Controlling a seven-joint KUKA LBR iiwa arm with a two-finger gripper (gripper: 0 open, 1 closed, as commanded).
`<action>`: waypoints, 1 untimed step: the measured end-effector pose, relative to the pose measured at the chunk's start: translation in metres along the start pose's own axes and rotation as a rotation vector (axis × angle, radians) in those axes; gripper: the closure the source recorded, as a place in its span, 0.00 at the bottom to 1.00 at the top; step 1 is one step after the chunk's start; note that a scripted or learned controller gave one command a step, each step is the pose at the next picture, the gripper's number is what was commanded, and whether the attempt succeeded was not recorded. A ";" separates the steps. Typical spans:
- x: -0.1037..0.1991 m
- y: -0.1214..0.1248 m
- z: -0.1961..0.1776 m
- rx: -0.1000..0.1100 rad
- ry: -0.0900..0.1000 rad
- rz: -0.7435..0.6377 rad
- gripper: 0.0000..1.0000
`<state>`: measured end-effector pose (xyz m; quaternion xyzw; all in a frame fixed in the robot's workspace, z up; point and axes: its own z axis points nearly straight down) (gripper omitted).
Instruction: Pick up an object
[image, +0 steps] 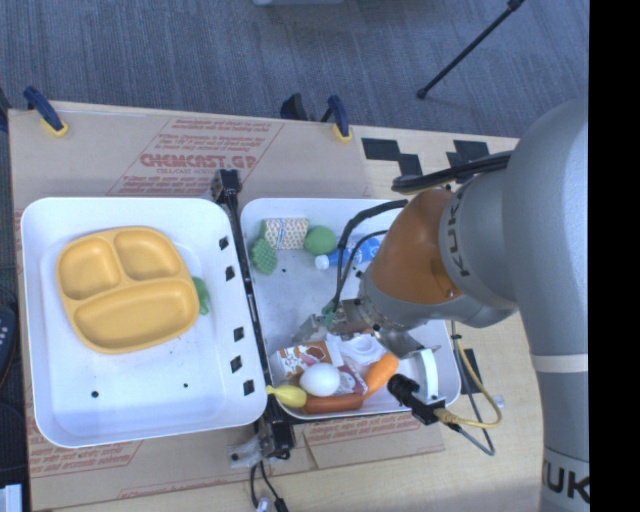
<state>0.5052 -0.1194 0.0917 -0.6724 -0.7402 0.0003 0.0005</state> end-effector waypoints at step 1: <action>0.012 0.002 0.000 0.001 0.001 -0.767 0.00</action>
